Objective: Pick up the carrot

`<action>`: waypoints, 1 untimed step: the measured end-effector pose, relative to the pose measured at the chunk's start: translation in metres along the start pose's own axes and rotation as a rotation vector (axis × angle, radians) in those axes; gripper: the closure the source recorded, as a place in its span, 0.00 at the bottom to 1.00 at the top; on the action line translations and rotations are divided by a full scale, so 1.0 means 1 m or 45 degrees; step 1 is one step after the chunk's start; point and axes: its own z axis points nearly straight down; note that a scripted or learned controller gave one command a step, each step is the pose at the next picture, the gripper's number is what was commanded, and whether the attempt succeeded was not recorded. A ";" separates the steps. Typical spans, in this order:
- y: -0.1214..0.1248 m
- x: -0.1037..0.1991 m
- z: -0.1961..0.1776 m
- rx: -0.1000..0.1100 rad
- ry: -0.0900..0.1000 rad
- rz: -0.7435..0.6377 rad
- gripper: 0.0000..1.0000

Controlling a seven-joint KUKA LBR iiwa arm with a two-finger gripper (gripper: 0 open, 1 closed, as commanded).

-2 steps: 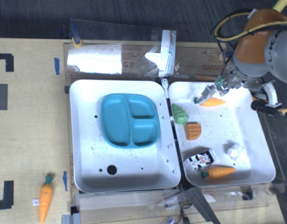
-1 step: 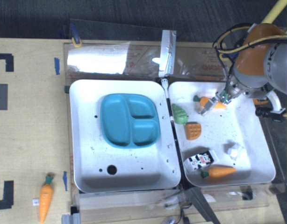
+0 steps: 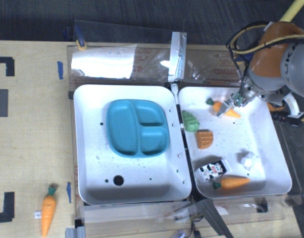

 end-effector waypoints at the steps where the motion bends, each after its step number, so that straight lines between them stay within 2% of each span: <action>1: -0.005 0.045 -0.087 -0.020 -0.008 0.430 1.00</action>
